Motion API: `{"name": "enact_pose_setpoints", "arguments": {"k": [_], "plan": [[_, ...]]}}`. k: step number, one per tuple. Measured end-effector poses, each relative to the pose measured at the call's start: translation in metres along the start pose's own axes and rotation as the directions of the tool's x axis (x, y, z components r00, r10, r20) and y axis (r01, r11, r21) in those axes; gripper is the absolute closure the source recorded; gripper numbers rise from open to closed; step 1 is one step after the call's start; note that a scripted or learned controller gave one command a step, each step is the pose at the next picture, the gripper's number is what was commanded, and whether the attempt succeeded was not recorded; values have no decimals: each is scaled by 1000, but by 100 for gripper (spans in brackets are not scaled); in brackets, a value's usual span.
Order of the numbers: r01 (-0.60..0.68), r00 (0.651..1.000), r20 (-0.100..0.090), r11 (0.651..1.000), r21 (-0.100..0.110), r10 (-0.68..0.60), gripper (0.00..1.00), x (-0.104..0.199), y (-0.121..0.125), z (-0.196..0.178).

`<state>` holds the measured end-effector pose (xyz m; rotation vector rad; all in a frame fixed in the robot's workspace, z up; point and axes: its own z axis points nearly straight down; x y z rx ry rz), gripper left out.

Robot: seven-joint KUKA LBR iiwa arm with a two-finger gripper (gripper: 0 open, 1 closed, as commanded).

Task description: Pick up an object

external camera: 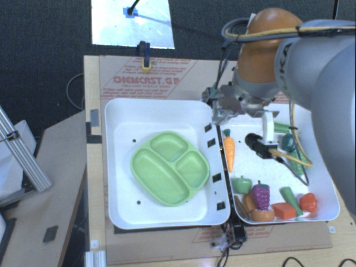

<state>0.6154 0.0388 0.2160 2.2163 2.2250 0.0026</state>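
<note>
In the camera view the grey arm [317,65] comes in from the right. Its gripper [222,115] hangs over the far left corner of the right bin [250,163], close to the wall which this bin shares with the left bin [128,121]. The view does not show if the gripper is open or closed, so I cannot tell, and I see nothing held in it.

The toy foods are all in the right bin. A toy carrot [228,153] lies along the left wall, just near of the gripper, with its green top toward the gripper. I cannot tell if the two touch. Nearer along the same wall is a green pepper [242,184], and just beside it a bunch of purple grapes [260,195]. By the near rim lie an orange piece [262,214], a red piece [285,210], a short green piece [290,194] and a red-orange round piece [308,202], all close together. A long green pod [298,168] lies farther right, partly under the arm.

In the left bin a light green divided plate [169,167] lies flat, turned at a slant.

Both bins stand on a cardboard sheet [150,79] with red print. A blue and yellow clamp [144,54] sits at its far edge.
</note>
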Motion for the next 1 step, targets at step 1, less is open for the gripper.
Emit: {"name": "enact_pose_setpoints", "arguments": {"k": [1], "plan": [[-3,1000,0,1000,0,3,100,-3,-8,-15]]}}
